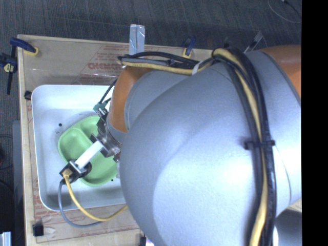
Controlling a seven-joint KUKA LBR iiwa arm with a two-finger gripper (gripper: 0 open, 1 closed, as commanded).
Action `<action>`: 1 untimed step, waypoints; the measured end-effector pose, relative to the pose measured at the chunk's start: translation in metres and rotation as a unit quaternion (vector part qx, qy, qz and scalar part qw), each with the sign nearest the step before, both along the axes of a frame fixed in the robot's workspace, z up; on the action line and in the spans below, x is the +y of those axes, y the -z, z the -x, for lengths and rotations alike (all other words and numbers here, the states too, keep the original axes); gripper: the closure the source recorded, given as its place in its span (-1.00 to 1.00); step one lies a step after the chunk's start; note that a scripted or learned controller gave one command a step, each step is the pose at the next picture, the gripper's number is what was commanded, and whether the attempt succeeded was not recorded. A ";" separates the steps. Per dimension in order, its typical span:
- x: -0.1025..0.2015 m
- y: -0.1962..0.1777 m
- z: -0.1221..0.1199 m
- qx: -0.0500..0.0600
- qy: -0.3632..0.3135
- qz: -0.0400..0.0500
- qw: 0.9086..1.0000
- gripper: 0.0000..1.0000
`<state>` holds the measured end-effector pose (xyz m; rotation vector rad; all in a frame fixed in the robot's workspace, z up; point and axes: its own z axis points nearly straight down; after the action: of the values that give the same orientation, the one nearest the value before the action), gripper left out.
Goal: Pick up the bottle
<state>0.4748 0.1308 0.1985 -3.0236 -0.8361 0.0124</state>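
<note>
The grey arm (pixel 205 158) fills the frame from 3 o'clock, cables (pixel 256 117) strapped along it. Its claw (pixel 97 150) hangs over a green dish (pixel 74 137) in the white bin (pixel 43 117) at 9 o'clock; its grip cannot be told. The bottle cannot be made out. Beyond lies the tabletop (pixel 72 53).

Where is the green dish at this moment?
The green dish lies inside the left white bin, near its middle, partly hidden under the arm's wrist that reaches in from the right.
</note>
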 end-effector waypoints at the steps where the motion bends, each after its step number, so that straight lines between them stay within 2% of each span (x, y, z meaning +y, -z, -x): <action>1: 0.007 -0.014 -0.010 -0.001 -0.047 0.001 0.999 -1.00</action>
<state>0.4849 0.1379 0.2123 -2.9823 -0.9786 0.0115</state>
